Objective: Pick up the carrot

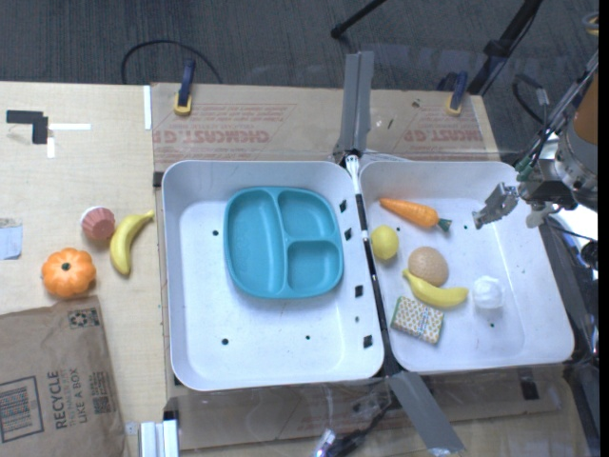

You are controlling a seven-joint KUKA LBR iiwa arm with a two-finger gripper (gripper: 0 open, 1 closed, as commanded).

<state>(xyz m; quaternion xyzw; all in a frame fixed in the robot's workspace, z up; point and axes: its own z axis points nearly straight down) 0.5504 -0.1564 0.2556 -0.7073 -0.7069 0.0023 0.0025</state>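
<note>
Carrot point(411, 213) lies at ten o'clock in the right bin point(533, 346), untouched. Gripper point(514, 209), fingers spread and empty, sits toward three o'clock of it. Likely light, rigid, smooth; grasp mid-body across its width

— What lies in the right white bin point(533, 350)?
— A yellow lemon point(383, 243), tan egg-shaped thing point(428, 264), yellow banana point(436, 292), patterned sponge-like block point(418, 319).
— And left?
— A teal divided plate point(284, 241).
</note>
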